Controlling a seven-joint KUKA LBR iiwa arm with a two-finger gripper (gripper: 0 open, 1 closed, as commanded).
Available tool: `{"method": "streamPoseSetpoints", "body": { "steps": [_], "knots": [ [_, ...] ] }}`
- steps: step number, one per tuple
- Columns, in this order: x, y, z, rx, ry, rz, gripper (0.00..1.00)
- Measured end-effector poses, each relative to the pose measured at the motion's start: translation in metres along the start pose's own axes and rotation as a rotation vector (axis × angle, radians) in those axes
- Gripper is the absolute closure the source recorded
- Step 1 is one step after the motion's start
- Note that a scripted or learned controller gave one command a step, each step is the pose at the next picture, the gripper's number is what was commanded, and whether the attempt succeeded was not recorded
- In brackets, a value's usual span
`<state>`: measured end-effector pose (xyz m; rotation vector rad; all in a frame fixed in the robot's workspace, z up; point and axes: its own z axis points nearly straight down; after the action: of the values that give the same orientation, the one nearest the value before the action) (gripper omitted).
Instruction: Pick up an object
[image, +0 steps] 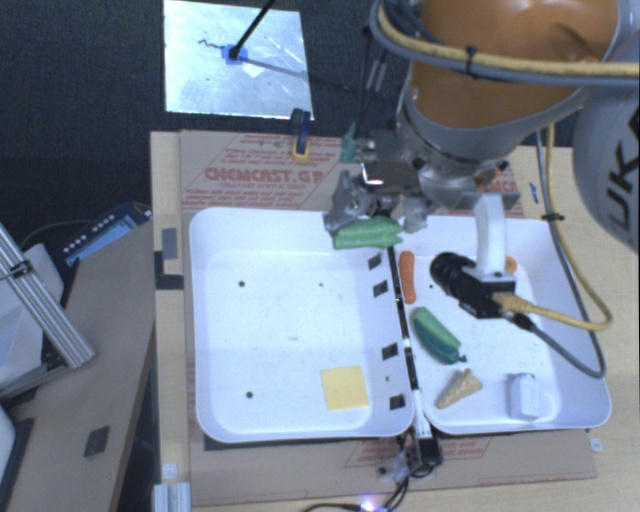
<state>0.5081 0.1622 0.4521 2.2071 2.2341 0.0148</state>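
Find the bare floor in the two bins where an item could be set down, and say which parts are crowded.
Left bin: most of its floor is bare, from the left wall to the yellow square near the front. Right bin is crowded: carrot, green piece, cone, white block. The tool hangs over the divider's far end.

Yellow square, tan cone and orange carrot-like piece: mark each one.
yellow square (344, 387), camera view, middle of its flat top, left bin.
tan cone (458, 388), camera view, middle of its body, right bin.
orange carrot-like piece (407, 276), camera view, mid-length, beside the divider.
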Motion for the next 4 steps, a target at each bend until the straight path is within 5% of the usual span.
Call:
{"method": "streamPoseSetpoints", "body": {
  "steps": [1, 2, 3, 4],
  "knots": [
    [0.012, -0.025, 0.136, 0.019, -0.008, 0.010, 1.00],
    [0.076, -0.021, 0.072, 0.001, -0.001, 0.001, 1.00],
    [0.034, -0.023, 0.159, 0.014, -0.009, 0.015, 1.00],
    [0.037, -0.021, 0.084, 0.000, -0.002, 0.008, 1.00]
  ]
}}
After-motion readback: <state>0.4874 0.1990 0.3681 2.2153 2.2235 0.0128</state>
